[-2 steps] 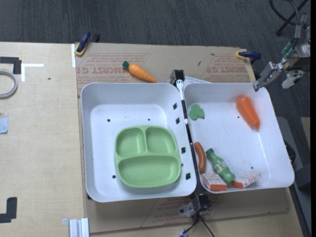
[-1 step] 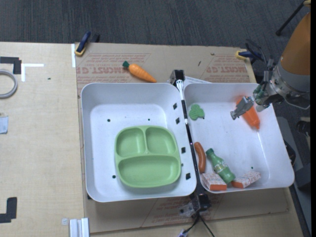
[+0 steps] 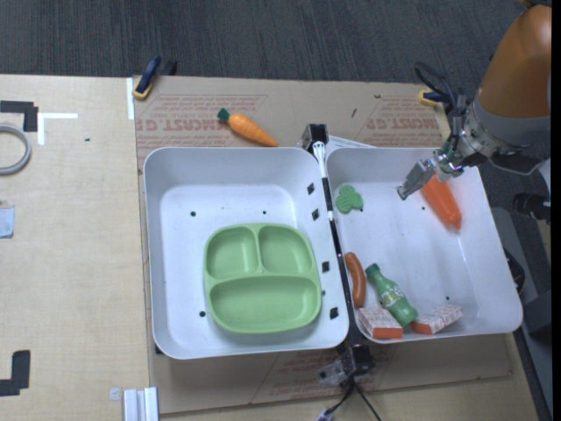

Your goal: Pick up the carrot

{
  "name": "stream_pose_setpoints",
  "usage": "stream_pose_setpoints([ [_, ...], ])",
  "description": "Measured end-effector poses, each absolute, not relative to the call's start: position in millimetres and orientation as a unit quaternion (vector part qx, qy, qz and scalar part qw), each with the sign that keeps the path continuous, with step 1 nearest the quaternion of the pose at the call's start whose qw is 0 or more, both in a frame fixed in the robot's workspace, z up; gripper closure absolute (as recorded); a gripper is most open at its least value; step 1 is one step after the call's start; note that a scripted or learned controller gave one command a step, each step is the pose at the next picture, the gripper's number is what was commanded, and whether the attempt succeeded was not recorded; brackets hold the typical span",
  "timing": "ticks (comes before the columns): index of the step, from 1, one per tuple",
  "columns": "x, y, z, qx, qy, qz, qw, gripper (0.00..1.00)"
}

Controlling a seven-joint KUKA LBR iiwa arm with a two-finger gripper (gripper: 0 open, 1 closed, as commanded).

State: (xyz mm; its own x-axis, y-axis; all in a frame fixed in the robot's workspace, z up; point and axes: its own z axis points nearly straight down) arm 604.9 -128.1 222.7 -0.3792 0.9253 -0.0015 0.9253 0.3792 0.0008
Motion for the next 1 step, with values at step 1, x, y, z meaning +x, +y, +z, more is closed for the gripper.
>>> stream_pose_setpoints([
  [1, 657.4, -173.8, 150.2, 0.376, 0.927, 0.0001, 0.002, 0.00],
])
